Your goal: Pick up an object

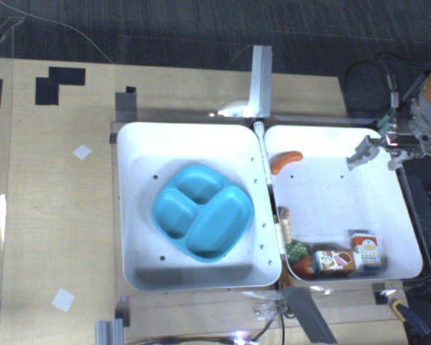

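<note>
The tool (370, 149) hangs over the upper right corner of the right bin (359, 200), at the end of the grey arm (424, 121) reaching in from the right. One grey finger points down and left above the bin floor; how far the tool is open I cannot tell, and nothing shows in its grip. In this bin an orange sausage (286, 161) lies near the top left by the divider. Along the bottom edge sit a green and red toy (299, 257), a carton (336, 261) lying flat and a small box (367, 250), close together. A small brown thing (284, 223), perhaps a bottle, rests against the left wall. The left bin (140, 192) holds a blue divided tray (202, 211).
</note>
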Robot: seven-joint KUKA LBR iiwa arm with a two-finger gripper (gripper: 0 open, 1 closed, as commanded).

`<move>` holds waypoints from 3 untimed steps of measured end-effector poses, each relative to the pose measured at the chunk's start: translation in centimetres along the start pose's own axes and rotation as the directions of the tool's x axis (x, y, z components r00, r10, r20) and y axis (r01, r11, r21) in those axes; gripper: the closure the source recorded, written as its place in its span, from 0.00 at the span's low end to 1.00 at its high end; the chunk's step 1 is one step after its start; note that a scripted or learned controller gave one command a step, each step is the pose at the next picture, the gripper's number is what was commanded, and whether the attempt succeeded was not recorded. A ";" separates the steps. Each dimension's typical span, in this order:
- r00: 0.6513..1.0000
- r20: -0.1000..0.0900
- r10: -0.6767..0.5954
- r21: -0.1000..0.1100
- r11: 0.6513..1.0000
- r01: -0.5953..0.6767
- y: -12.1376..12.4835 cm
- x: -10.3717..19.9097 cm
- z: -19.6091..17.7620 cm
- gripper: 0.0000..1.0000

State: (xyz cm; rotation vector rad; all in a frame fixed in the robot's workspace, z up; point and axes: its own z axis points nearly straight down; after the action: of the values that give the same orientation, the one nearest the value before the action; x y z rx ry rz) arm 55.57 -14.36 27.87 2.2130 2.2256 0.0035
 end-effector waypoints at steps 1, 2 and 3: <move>1.000 -0.001 0.003 0.002 1.000 -0.003 -6.0 -0.7 14.0 0.00; 0.982 0.001 -0.191 -0.002 0.982 0.191 -6.8 -6.0 11.7 0.00; 0.990 0.005 -0.139 -0.009 0.990 0.139 -6.6 -3.3 18.9 0.00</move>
State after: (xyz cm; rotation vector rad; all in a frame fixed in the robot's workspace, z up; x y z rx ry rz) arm 49.10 -17.67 8.93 2.0460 2.3671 0.0091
